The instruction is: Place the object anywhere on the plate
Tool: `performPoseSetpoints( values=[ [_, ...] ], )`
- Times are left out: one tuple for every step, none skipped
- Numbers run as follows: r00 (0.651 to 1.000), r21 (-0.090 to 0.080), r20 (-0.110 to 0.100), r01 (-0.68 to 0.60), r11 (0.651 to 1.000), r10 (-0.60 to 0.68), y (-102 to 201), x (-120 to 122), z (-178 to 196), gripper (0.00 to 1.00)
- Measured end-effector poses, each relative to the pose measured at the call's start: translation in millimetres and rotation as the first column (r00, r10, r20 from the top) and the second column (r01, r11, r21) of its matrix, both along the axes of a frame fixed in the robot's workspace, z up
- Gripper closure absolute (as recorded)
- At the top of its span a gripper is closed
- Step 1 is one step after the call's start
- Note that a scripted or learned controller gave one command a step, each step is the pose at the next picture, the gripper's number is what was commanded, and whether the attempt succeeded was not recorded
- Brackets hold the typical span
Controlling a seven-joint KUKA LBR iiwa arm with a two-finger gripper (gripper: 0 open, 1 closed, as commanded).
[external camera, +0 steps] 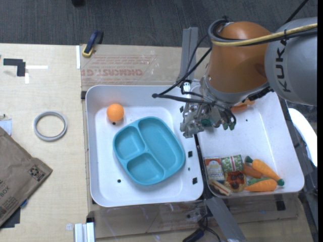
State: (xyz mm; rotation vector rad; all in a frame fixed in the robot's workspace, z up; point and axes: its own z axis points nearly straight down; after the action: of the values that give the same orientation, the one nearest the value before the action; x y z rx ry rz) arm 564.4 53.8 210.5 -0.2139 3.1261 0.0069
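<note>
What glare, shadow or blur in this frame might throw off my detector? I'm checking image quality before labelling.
Camera view: bright glare washes out the right white bin's far right edge; the orange ball casts a small dark shadow beneath it in the left white bin; the blue three-compartment plate is sharp and evenly lit; the claw looks slightly blurred and cluttered by cables.

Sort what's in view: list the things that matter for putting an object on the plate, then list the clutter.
For the job:
blue plate, three compartments, in the left bin
orange ball beside the plate
toy carrots and food packet in the right bin
claw

Lying about:
tape ring
brown box
blue-and-yellow tool
</note>
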Motion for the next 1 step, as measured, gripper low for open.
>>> performPoseSetpoints(
  values=[
    [0.871,-0.006,-0.009,0.491,0.871,-0.491,24.9,-77.2,-19.7,1.0]
  ],
)
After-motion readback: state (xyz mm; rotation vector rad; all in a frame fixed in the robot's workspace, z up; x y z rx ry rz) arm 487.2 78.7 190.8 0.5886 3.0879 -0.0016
